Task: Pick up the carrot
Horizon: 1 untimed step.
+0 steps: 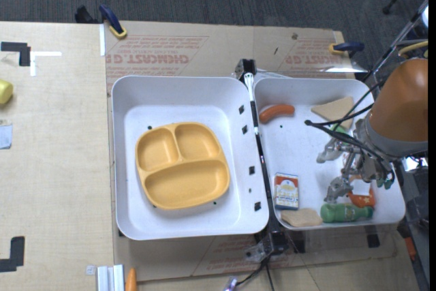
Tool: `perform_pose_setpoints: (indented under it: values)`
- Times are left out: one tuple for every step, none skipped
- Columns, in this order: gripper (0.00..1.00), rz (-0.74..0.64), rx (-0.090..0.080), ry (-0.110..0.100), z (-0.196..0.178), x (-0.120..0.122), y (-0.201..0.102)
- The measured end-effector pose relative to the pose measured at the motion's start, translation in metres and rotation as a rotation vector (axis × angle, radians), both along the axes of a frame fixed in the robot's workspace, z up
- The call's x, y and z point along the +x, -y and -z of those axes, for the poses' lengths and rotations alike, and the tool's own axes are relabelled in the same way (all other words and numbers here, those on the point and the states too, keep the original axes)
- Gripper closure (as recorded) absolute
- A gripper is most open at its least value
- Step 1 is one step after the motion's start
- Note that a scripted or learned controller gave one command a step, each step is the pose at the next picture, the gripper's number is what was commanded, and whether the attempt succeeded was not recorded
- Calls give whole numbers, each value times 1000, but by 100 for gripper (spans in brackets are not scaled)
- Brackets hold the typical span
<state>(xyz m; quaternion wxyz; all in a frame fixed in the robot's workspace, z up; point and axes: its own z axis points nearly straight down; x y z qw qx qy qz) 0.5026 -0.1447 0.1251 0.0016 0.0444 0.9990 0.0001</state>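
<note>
Seen from above at a slant: two white bins side by side on the surface, the left bin (122, 167) carrying a yellow divided plate (182, 164), the right bin (300, 88) crowded with small things. Low over the right bin's near right corner, the jaws (345, 182) of the grey arm, reaching in from the right; cannot tell whether apart or together, nor whether anything sits between them. Just beside the jaws, toward the right bin's right wall, an orange piece, most likely the carrot (362, 200), partly hidden by metal parts. Touching or nearly touching it on the near side, a green bottle (346, 213) lying flat. Elsewhere in the right bin: a sausage (276, 112) near the far left corner, a tan slice (334, 109) near the far wall, a small card box (287, 191) and a tan piece (302, 217) near the front wall.
</note>
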Motion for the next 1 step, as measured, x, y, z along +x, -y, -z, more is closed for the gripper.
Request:
perform_pose_setpoints:
  values:
    - [0, 60, -5, 5, 31, 15, -49]
